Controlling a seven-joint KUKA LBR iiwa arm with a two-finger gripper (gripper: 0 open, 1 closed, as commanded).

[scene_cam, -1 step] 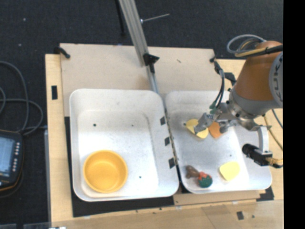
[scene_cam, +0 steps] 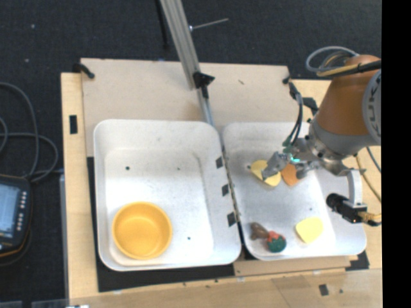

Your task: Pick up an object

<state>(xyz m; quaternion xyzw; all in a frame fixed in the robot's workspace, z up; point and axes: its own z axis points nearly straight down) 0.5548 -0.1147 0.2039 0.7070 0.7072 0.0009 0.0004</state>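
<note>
1. A grey arm with an orange band (scene_cam: 347, 104) reaches in from the right edge of the worktop (scene_cam: 141, 92) and hangs low over the right bin (scene_cam: 257, 136).
2. The tool (scene_cam: 280, 163) sits over the middle of that bin, touching or just above a pale yellow piece (scene_cam: 262, 171) and a small orange piece (scene_cam: 290, 177) lying just beside it.
3. The tool is too small and cluttered to read, so it cannot be told whether it is spread or pressed together, and nothing can be seen gripped in it.
4. Judged from this, the pick is not yet done: both pieces look to be resting on the bin floor, and closing and lifting are left.
5. Other candidates lie near the front edge of the right bin: a yellow wedge (scene_cam: 309, 230) toward the front right corner, and a brown item (scene_cam: 259, 231) touching a red and green one (scene_cam: 276, 242) nearer the front left corner.
6. The left bin (scene_cam: 160, 140) holds a yellow bowl (scene_cam: 142, 230) in its front left corner, well apart from the arm.
7. A slanted metal post (scene_cam: 183, 40) rises from the back edge of the worktop, between the bins; it does not block the tool.
8. The two pieces lying so close together could hinder a clean grip on just one.
</note>
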